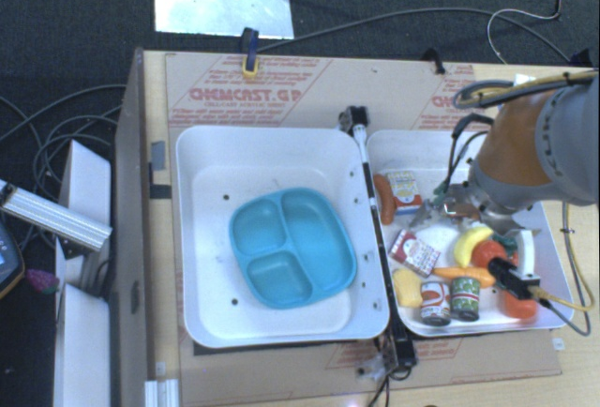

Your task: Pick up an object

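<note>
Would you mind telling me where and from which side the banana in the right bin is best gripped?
I would grip the banana across its narrow middle, coming straight down from above. It lies flat and curved among crowded toys, with a red piece touching its lower side, so a side approach looks blocked. The tool sits just up-left of it.

The left bin point(202, 302) leaves open floor around its blue tray point(292, 246) (near every wall); the right bin point(405, 144) is crowded toward its front edge, the arm point(534, 152) overhead.

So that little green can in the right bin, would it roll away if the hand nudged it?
Probably not at once: the green can stands upright. Tipped over, its round side would likely roll. The red can beside it and the bin wall should stop it.
</note>
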### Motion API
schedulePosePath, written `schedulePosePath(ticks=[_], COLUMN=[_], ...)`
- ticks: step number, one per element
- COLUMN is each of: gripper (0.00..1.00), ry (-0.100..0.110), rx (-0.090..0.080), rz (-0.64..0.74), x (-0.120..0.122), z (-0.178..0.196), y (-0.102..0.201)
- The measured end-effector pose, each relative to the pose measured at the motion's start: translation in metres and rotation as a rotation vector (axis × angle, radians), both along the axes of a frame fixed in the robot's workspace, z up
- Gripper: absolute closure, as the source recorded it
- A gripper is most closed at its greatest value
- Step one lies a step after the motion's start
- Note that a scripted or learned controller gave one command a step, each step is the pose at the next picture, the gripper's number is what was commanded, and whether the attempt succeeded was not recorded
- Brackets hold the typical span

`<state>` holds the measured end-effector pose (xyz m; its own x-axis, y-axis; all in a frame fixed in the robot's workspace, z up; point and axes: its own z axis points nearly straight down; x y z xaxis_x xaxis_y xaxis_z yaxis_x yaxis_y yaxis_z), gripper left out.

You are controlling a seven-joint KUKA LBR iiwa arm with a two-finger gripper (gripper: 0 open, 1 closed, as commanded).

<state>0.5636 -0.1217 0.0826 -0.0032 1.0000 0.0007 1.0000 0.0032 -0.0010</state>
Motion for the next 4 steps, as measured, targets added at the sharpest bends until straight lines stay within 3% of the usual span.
schedulePosePath(ticks=[1,2,3,4], gripper=[0.00,0.00,0.00,0.00], ry=[-0.004,0.002,-0.004,-0.001], rx=[-0.001,-0.001,-0.002,-0.001], rz=[0.002,-0.002,0.002,0.002], x=[0.097,0.004,0.107,0.085], z=[0.063,0.002,0.089,0.102], y=[-0.014,-0.069,-0.061,-0.043])
